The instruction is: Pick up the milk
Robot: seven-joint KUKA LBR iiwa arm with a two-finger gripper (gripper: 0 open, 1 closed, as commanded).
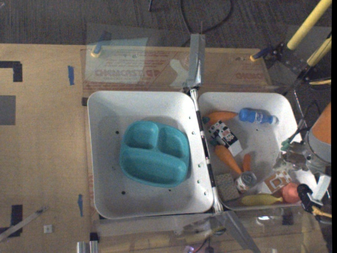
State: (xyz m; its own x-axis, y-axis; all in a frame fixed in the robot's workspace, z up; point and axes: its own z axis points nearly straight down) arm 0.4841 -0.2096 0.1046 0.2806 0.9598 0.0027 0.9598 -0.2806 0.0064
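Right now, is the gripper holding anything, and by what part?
Nothing visibly held. The gripper sits at the right bin's right edge, apart from the milk carton, which lies near the bin's left wall beside the carrots.

1. Up top we've got dark grey carpet floor, dimly lit, with a black cable loop lying on it.
2. Below that, a light wooden bench top fills the left side, evenly lit.
3. Black square markers sit near the left edge, with short blue tape strips close by.
4. A clear plastic sheet with reversed red lettering lies flat on the bench at the carpet's edge.
5. Yellow poles slant in at the upper right, above blue clamps.
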